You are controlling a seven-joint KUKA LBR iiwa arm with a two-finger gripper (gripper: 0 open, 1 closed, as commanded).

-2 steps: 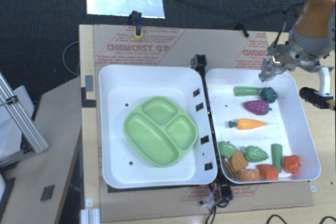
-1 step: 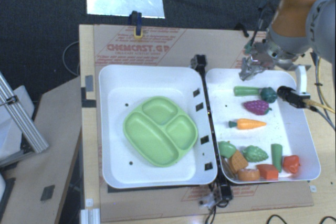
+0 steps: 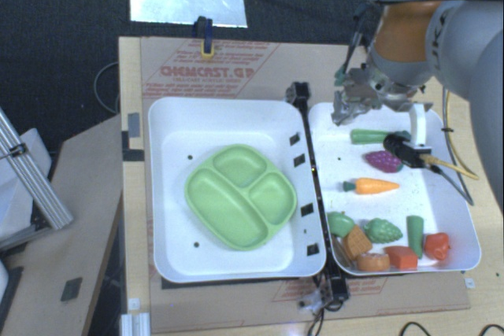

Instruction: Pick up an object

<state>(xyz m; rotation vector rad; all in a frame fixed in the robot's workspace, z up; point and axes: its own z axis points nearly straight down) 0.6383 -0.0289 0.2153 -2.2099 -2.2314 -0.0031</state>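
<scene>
My gripper (image 3: pixel 344 116) hangs over the far left corner of the right bin (image 3: pixel 455 210), its tips just above the bin floor. A green cucumber piece (image 3: pixel 368 136) lies a little to its right. Further forward lie a purple grape bunch (image 3: pixel 382 161) and an orange carrot (image 3: pixel 370 186). Nothing shows between the fingers.
The left bin (image 3: pixel 169 193) holds a green divided plate (image 3: pixel 239 197). At the right bin's near edge sit several toy foods, among them a green leafy piece (image 3: pixel 383 230), a red pepper (image 3: pixel 436 245) and a waffle-like piece (image 3: pixel 356 241). A black clip (image 3: pixel 298 93) marks the bins' divider.
</scene>
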